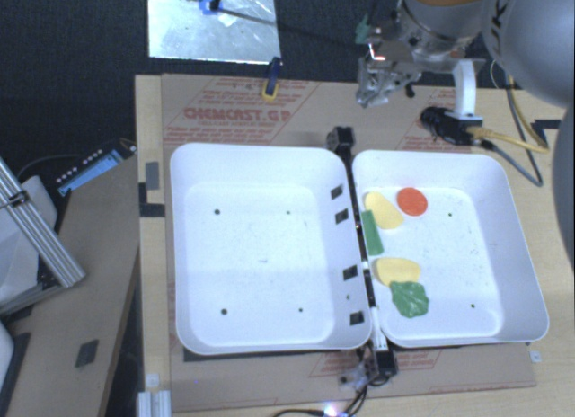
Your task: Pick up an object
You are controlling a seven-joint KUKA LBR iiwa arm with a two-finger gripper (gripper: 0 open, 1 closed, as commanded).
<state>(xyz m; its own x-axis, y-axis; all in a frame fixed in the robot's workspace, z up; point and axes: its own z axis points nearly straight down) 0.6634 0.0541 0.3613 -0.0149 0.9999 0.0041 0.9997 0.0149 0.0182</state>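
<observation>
My gripper (375,92) hangs high above the back edge of the right bin (512,226), with nothing seen between its fingers. Below it, along the left side of that bin, lie several small things: a yellow oval piece (384,210), an orange-red disc (411,200), a green strip (370,233) against the left wall, a second yellow piece (397,270) and a dark green leafy piece (410,298). The gripper is well apart from all of them.
The left bin (193,226) stands beside the right one, joined by a black hinge strip (352,244). A yellow-blue clip (270,83) sits on the cardboard behind the bins. A metal frame and a blue device lie off the bench at left.
</observation>
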